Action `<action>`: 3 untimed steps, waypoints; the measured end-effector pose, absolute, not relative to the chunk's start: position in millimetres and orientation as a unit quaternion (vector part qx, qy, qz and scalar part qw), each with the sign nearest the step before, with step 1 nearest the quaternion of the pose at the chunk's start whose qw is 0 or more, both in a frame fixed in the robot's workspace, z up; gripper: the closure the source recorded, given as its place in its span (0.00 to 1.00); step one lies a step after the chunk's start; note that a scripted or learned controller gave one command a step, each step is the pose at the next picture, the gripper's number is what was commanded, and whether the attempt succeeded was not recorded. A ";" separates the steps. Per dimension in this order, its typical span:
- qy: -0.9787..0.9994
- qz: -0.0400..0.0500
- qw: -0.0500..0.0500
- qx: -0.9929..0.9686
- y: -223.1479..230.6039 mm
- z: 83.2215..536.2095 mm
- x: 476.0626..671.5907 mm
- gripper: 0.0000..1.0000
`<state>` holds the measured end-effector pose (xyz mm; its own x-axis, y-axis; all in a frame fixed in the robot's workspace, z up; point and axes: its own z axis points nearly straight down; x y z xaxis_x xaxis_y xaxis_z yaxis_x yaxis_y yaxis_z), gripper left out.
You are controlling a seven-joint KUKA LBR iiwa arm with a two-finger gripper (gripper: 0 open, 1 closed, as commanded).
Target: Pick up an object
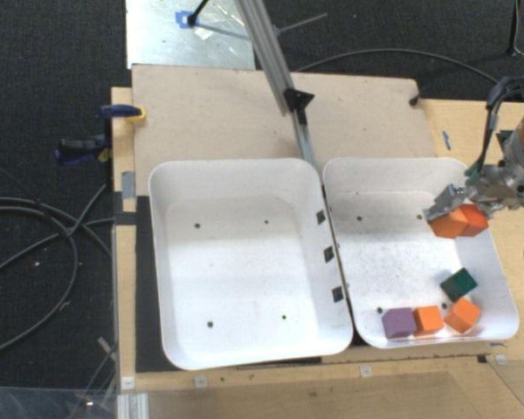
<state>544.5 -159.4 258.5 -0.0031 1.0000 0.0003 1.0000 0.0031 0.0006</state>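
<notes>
The tool [458, 212] is seen over the right bin [393, 190], near that bin's right wall, reaching in from the right side of the view. An orange block [458, 223] is pinched at the tool's fingers, one grey finger [443, 204] being pressed against the block's upper left side; the block appears lifted off the bin floor. Along the near edge of the same bin a purple block [398, 322], a small orange block [429, 319] and another orange block [462, 315] are lined up, the first two touching. A dark green block [458, 284] is placed just above them. The left bin [244, 260] is set beside the right one on the bench [210, 116].
</notes>
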 end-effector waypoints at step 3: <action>0.712 0.001 -0.002 0.703 -63.3 252.7 553.2 1.00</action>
<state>553.2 -63.3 252.7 -0.0129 0.9999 0.0040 0.9999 0.0129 -0.0014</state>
